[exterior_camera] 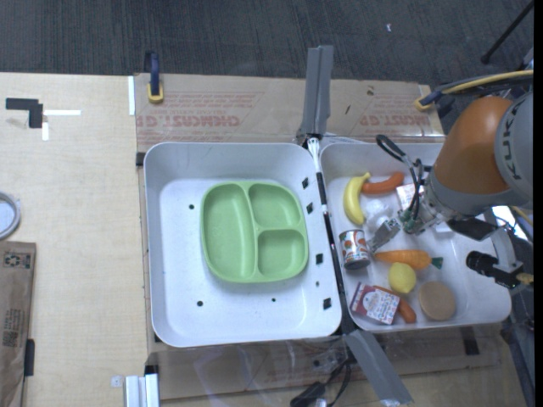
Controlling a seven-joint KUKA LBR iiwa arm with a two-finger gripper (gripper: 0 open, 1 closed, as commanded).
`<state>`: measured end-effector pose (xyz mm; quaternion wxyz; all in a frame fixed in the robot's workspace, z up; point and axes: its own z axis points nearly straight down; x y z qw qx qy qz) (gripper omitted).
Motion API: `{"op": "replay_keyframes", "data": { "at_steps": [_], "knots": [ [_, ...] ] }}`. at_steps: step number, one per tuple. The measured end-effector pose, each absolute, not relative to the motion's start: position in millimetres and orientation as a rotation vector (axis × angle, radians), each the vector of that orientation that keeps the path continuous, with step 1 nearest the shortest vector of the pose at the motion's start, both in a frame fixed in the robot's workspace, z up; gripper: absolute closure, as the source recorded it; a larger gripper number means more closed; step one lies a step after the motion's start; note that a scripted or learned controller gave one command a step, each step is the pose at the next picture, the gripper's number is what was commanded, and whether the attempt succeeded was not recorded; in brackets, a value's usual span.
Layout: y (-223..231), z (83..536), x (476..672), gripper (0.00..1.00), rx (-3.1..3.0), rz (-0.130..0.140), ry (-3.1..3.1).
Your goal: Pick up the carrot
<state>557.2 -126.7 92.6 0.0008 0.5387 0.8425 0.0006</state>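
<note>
The gripper hung low over the middle of the right bin, its tip a small grey blur just above the left end of the carrot; whether the fingers were apart or together could not be told, and nothing could be seen held between them. The carrot lay flat on the bin floor, roughly level, its green stub pointing toward the bin's right wall. Just left of it stood a small can near the bin's left wall, and directly below the carrot sat a lemon, close enough that the two seemed to touch. A banana curved along the left wall toward the far side, with an orange-red sausage-like piece beside it near the far edge. Toward the near edge lay a red and white packet, and beside it a round tan disc. The grey arm, with its orange band, came in over the right wall. The left bin carried a green divided plate near its centre.
</note>
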Motion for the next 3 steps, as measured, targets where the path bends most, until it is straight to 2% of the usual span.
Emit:
{"op": "replay_keyframes", "data": {
  "at_steps": [1,2,3],
  "knots": [
    [-140.8,91.7,500.8,0.0,1.482,0.001,2.771],
    [-141.2,100.7,502.1,1.0,1.484,0.003,2.767],
    [-116.0,181.3,553.0,1.0,1.68,-0.002,2.655]
  ]
}}
